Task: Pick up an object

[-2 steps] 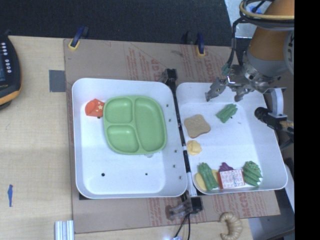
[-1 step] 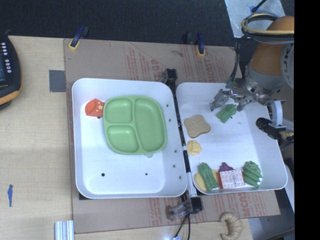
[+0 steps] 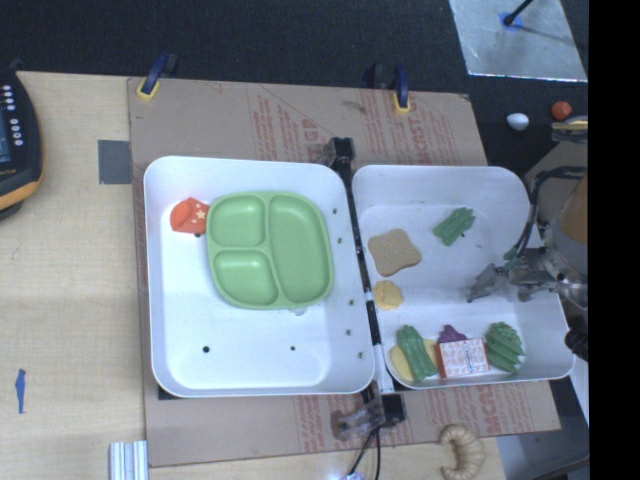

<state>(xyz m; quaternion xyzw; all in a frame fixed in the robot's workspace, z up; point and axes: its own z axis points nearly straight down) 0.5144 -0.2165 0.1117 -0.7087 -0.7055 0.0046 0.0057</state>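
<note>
**My gripper low over the right bin, nothing between its fingers**

My gripper [image 3: 487,286] sits spread open, empty, above bare white floor. The objects around it: a green leafy piece [image 3: 455,225] toward the far wall, a tan toast slice [image 3: 394,252] and a small yellow piece [image 3: 388,294] near the divider. Along the near wall of the right bin [image 3: 440,176] lie a green pod [image 3: 413,352], a pink-and-white box [image 3: 463,357] and another green piece [image 3: 504,346]. The left bin [image 3: 240,368] holds a green divided plate [image 3: 270,249] touching a red item [image 3: 188,216]; its near half is open.
</note>
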